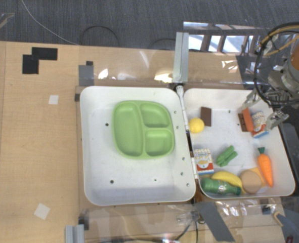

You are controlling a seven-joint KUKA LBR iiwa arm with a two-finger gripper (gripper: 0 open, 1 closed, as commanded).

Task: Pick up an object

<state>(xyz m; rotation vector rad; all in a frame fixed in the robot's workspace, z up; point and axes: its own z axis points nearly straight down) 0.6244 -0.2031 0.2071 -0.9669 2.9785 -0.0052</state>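
The gripper (263,116) hangs over the right bin's (225,97) far corner, splayed around a carton (259,123) to grasp it; whether it grips, I cannot tell.

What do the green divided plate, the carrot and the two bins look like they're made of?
Green divided plate: likely moulded plastic, matte, with one even colour and soft rounded dividers. Carrot: probably a plastic toy, uniform orange with a stiff green top and a slight sheen. Left bin and right bin: seemingly white plastic or coated sheet, smooth with rounded corners; the picture cannot settle which.
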